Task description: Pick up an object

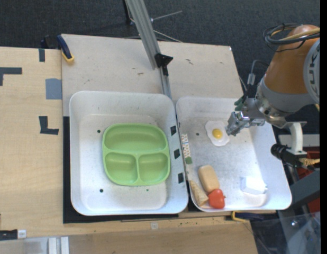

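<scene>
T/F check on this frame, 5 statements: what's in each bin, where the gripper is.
1. The green divided plate lies in the left bin. True.
2. The fried egg toy lies in the left bin. False: it lies in the right bin, near its far end.
3. The gripper is over the right bin, just right of the egg. True.
4. The red tomato sits on the green plate. False: it sits at the near edge of the right bin, next to the bread roll.
5. The gripper holds the bread roll. False: the roll lies on the bin floor, apart from the gripper.
</scene>
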`<state>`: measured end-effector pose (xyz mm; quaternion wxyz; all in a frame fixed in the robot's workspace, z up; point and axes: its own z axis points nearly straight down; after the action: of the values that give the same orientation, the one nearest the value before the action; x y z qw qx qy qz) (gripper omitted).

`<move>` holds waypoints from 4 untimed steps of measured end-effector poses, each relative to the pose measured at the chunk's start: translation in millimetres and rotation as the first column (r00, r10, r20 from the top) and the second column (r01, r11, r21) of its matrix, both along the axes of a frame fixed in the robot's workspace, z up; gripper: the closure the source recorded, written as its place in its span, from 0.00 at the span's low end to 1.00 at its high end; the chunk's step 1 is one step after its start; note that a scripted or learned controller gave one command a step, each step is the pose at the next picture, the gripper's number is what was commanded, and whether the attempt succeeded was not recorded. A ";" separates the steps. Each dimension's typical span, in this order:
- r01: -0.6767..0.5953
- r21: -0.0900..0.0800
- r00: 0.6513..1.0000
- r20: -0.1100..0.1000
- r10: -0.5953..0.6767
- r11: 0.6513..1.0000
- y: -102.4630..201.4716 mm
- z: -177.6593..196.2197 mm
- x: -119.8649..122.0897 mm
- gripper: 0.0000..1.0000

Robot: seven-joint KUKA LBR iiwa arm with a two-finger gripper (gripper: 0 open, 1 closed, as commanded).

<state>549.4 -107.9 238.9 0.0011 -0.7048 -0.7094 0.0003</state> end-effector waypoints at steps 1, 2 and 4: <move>-0.001 0.001 1.000 0.001 0.001 1.000 50.2 6.8 11.8 1.00; 0.000 0.000 1.000 0.000 0.000 1.000 94.6 5.3 17.9 1.00; 0.003 -0.001 1.000 0.000 -0.003 1.000 196.2 -1.9 37.8 1.00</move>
<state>587.2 88.3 237.0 0.0007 -0.7060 -0.7082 0.0009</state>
